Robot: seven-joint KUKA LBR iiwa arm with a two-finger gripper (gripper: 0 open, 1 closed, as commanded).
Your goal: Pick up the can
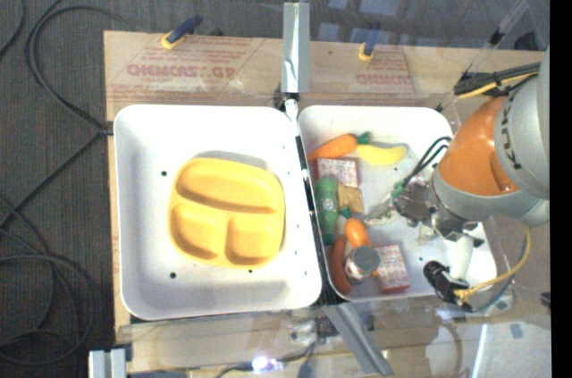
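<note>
The can has a grey round top and sits near the front left of the right bin, between a small red box and a reddish-brown item. My gripper hangs over the middle of that bin, up and to the right of the can and apart from it. I see nothing held in it. The arm's orange band is above the bin's right side.
The right bin also holds a carrot, a banana, a red-labelled box, a green item and an orange piece. A yellow divided plate lies in the left bin.
</note>
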